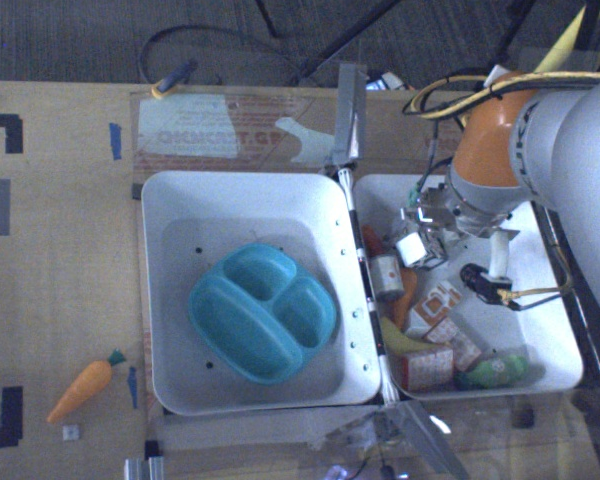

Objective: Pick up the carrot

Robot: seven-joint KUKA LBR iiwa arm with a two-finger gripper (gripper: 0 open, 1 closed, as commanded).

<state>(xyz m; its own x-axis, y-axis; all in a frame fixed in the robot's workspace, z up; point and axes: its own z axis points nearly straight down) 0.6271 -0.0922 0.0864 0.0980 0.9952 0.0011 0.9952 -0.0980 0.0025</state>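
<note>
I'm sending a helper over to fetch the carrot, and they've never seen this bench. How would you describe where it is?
Start at the left white bin, the one holding the blue divided plate. Go past that bin's left wall, onto the bare wooden bench near its lower left corner. The carrot lies there, orange with a green top, beside a strip of blue tape.

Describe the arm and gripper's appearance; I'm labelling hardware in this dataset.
The arm is bulky, rounded and pale grey, with an orange band above the wrist. Yellow and black cables loop across it. The gripper is a compact dark metal unit with a white block.
</note>
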